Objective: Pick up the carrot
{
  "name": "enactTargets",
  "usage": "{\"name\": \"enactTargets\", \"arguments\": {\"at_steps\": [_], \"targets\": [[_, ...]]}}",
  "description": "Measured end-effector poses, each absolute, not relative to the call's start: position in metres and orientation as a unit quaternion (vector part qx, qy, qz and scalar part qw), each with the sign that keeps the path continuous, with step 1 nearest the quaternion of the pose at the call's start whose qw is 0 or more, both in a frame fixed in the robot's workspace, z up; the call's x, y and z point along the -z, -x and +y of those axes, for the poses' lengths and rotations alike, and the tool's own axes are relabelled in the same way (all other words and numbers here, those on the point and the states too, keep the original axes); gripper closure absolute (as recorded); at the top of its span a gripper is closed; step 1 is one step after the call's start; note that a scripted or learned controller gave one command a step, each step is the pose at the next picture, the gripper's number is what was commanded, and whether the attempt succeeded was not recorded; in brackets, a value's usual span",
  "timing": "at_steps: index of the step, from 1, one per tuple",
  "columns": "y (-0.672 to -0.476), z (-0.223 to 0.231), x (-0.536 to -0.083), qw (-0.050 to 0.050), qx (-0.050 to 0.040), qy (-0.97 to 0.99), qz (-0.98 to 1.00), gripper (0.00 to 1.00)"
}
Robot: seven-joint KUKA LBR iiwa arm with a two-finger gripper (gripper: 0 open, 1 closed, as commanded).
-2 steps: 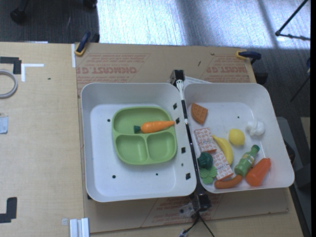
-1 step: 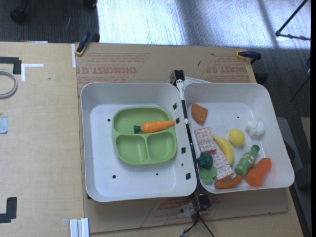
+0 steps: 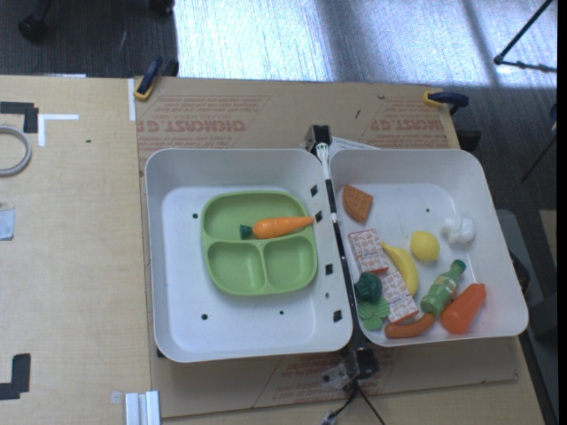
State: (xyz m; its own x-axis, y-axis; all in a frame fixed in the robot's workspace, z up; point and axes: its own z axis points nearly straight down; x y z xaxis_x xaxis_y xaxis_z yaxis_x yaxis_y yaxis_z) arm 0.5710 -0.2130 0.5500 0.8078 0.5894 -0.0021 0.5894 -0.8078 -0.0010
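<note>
carrot (image 3: 282, 227): lies across the green plate (image 3: 232, 277)'s top compartment, centre frame, exposed for grasping
jaws: cannot tell

Carrot (image 3: 282, 227) lies in plate's (image 3: 232, 277) top compartment, plate in left bin (image 3: 177, 326). Right bin (image 3: 483, 193): bread slice (image 3: 358, 203) at back, lemon (image 3: 424, 246) mid, banana (image 3: 401, 268) left of it, bottle (image 3: 442, 288) toward front.

A: Where is the carrot (image 3: 282, 227) lying?
B: It's resting in the green plate's (image 3: 221, 277) long top compartment, inside the left bin (image 3: 168, 326).
A: And the right bin (image 3: 496, 228)?
B: It's holding a banana (image 3: 400, 268), a lemon (image 3: 424, 246), possibly broccoli (image 3: 368, 288).
</note>
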Motion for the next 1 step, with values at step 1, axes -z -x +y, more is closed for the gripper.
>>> {"name": "enactTargets", "arguments": {"at_steps": [1], "targets": [[-0.5709, -0.213, -0.55, 0.0, -0.0012, 0.951, -0.31, 0.0]]}}
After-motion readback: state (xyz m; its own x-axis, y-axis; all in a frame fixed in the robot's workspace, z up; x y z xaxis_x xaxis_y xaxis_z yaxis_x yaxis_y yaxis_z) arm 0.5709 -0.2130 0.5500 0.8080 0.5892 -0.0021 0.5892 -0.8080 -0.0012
